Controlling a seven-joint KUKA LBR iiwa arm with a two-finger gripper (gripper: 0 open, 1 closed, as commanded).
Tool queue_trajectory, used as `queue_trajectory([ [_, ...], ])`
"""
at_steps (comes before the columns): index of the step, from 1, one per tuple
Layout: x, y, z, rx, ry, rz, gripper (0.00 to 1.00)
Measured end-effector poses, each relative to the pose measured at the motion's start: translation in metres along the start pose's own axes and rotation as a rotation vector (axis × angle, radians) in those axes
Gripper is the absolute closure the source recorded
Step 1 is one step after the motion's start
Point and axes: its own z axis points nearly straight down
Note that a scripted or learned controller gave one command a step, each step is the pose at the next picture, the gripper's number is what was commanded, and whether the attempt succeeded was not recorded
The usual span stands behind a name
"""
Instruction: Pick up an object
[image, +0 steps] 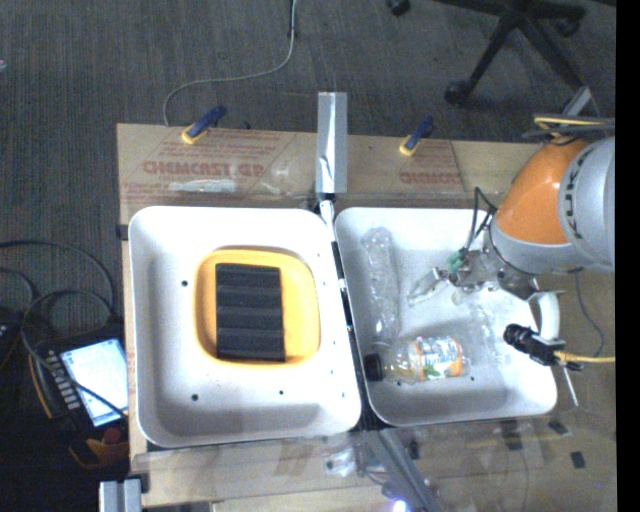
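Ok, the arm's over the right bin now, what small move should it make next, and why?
Probably shift the gripper toward the capped bottle lying on its side near the right bin's front wall, then descend. The gripper hovers apart from it, beside a clear plastic bottle, holding nothing visible.

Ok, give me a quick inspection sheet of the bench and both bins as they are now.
Surface: bench bears two white bins, left bin and right bin.
Job's things: drink bottle lying in right bin; clear plastic bottle beside it; yellow-rimmed black sponge in left bin.
Clutter: two blue clamps at bench's far edge.
Gripper: gripper over right bin.
Cables: wire on floor.
Surroundings: tablet at left.
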Motion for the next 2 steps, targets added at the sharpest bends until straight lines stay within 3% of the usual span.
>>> queue_trajectory([
  [1, 0.019, -0.061, 0.008, -0.011, -0.023, 0.014, 0.00],
  [2, 0.028, -0.082, 0.009, -0.013, -0.039, -0.038, 0.00],
])
